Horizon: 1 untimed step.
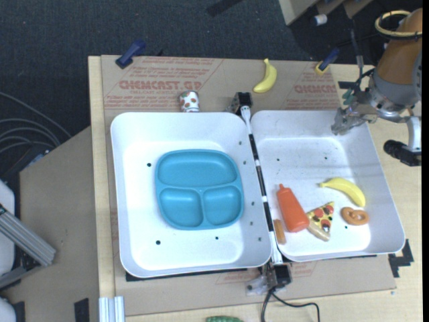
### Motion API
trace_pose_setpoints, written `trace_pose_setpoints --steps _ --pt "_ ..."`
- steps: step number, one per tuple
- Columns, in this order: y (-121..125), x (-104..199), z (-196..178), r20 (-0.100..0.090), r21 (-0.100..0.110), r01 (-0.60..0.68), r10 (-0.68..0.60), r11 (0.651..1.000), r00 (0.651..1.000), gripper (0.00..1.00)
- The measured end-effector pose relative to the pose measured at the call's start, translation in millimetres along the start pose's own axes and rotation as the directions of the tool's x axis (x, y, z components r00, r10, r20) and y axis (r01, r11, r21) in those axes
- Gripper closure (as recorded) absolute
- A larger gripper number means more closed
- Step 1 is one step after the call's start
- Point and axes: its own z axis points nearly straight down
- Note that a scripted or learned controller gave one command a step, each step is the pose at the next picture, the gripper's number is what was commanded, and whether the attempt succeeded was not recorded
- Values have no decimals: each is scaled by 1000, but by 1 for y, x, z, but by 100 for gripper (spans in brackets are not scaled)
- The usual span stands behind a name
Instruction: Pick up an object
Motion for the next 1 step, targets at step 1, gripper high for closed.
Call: trace_pose_setpoints --steps 1 --pt "0 0 0 0 1 0 0 1000 1000 0"
